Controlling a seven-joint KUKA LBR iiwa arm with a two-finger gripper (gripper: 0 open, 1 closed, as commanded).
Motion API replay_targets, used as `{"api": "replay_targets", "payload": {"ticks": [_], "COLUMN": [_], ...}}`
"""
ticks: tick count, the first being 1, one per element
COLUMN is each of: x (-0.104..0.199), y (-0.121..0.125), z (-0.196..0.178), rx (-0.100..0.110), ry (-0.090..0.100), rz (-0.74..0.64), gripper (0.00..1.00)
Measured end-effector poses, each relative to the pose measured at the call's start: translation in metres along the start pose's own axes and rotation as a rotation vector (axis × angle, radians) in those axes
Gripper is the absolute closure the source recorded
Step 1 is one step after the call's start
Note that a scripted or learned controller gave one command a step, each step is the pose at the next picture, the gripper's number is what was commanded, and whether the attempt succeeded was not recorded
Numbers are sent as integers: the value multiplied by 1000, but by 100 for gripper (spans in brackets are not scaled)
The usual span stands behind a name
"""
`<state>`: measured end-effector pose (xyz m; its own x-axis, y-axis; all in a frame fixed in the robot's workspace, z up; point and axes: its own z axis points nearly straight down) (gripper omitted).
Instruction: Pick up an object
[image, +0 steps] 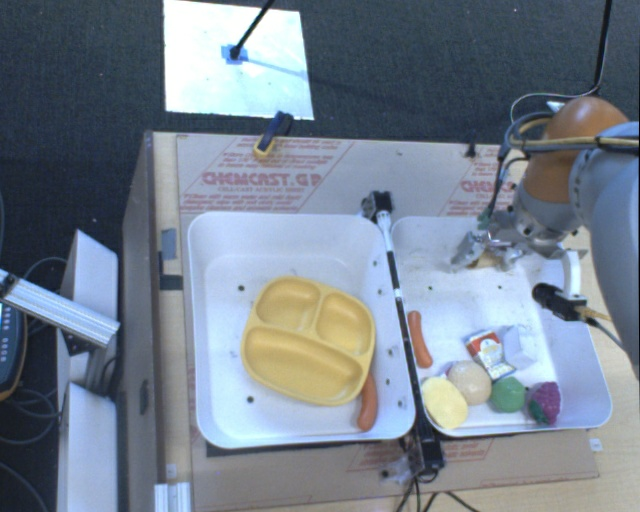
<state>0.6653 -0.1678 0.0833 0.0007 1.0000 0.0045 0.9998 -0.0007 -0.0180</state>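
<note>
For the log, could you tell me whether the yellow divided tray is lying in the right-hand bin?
No, the yellow divided tray lies in the left bin, beside an orange sausage.

In the right white plastic bin (580, 400), a thin orange toy carrot (420, 340) lies lengthwise near the left wall. Along the front edge sits a cluster: a flat pale-yellow disc (445, 402), a round beige ball (468, 382) touching it, a green ball (508, 394) and a purple bumpy grape-like piece (545, 402). Just behind them lie a small red-and-white packet (487, 352) and a whitish crumpled wrapper (520, 345). In the left white plastic bin (215, 300), a yellow 3-compartment plastic tray (308, 340) lies flat, with an orange sausage-shaped toy (369, 400) beside its front right corner.
</note>
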Motion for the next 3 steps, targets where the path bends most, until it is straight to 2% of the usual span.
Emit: {"api": "replay_targets", "payload": {"ticks": [1,2,3], "x": [-6,-32,-39], "y": [0,4,-24], "z": [1,-2,-82], "rx": [1,-21,-24], "ry": [1,-6,-7], "rz": [-1,-2,-3], "gripper": [0,0,0]}}
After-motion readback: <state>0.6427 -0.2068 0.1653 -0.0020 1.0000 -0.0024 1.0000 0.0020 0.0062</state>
